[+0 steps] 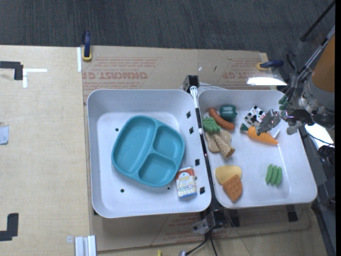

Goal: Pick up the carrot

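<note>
The carrot (262, 137) lies in the right bin (298, 196), leafy end toward the black-and-white toy (254, 114), and the gripper (268, 121) hangs right over it, slanted in from the right, apparently lining up a grasp; whether it is spread I cannot tell.

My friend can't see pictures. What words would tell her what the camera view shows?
A grey robot arm's gripper hovers right above an orange carrot in the right white bin, among other toy foods. The left white bin holds a blue divided plate and a small carton.
</note>
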`<state>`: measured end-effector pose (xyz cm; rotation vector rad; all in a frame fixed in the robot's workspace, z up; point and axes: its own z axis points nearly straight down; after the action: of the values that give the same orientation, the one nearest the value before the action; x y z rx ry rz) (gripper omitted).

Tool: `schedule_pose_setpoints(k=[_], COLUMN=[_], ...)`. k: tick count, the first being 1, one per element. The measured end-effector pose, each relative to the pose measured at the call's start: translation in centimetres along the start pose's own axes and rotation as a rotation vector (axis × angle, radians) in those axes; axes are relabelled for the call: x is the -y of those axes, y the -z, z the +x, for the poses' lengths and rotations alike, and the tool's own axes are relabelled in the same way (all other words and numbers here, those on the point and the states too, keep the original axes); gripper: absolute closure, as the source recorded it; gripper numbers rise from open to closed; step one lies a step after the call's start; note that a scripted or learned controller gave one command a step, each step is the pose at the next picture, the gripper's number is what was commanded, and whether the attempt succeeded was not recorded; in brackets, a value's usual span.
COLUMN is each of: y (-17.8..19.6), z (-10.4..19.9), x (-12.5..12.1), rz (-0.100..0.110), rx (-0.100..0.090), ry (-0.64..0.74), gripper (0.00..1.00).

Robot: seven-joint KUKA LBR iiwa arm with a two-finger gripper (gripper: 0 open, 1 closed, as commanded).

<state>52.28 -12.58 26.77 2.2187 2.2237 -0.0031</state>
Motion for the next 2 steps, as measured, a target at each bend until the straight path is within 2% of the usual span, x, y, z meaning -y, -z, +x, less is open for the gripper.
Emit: schedule_pose_setpoints(k=[1, 2], y=[-7.1, -17.6], z=[-2.4, -8.3], x=[-3.3, -6.7], rz=[0.002, 0.000], rx=[0.000, -0.008], ry=[0.001, -0.052], gripper=[0.00, 0.00])
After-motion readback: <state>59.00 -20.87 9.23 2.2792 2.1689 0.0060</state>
